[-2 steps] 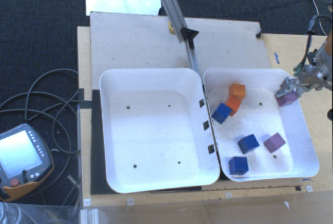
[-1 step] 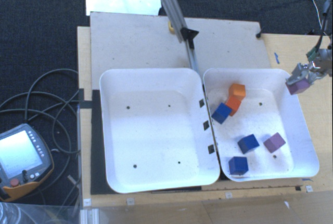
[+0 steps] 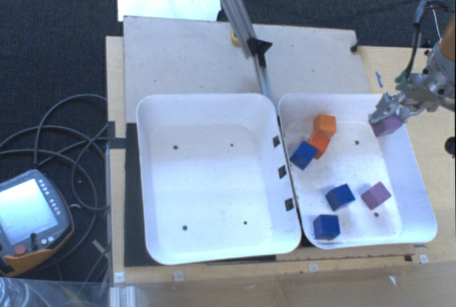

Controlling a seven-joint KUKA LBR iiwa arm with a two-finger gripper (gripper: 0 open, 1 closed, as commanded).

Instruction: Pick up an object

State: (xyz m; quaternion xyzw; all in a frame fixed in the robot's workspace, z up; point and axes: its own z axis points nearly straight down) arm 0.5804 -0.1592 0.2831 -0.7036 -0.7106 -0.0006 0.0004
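From above, the gripper (image 3: 388, 115) is clenched around a purple block (image 3: 388, 125) over the right bin's (image 3: 417, 177) far right rim; that bin contains two orange, three blue and one purple cube; left bin (image 3: 214, 177) alongside

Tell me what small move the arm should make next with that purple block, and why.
Probably a short lift straight up. The gripper sits at the right bin's far right rim with a purple block apparently between its fingers, close to the wall. Rising first should clear the rim and test the grasp before any sideways travel. The other blocks, like the orange block, lie well away.
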